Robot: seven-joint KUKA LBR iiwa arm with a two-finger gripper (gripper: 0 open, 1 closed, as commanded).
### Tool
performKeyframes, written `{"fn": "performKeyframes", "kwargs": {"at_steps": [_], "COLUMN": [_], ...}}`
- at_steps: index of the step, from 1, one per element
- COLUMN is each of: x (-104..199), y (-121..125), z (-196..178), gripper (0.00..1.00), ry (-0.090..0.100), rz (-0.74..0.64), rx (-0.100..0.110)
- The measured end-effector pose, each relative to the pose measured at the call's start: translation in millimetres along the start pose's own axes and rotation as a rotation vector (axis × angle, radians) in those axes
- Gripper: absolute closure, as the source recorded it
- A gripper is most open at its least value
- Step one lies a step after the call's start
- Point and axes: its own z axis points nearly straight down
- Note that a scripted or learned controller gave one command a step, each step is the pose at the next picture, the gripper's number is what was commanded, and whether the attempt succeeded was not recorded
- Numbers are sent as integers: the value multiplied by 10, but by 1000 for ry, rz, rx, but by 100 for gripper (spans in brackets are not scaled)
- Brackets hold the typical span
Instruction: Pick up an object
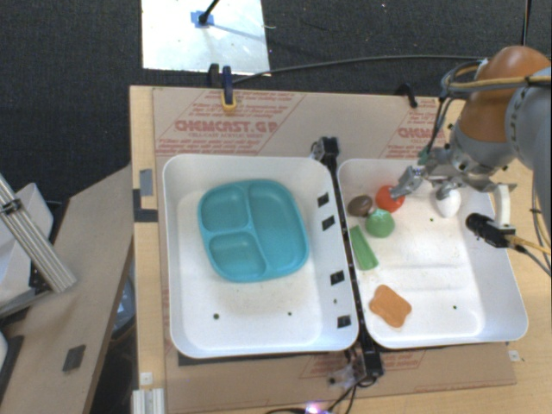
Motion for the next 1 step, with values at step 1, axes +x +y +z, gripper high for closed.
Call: {"fn": "performKeyframes", "kwargs": {"at_steps": [1], "x": [5], "y": [23], "z": [-160], "gripper": [100], "ry": [0], "rz": [-2], "rx": [-6]}}
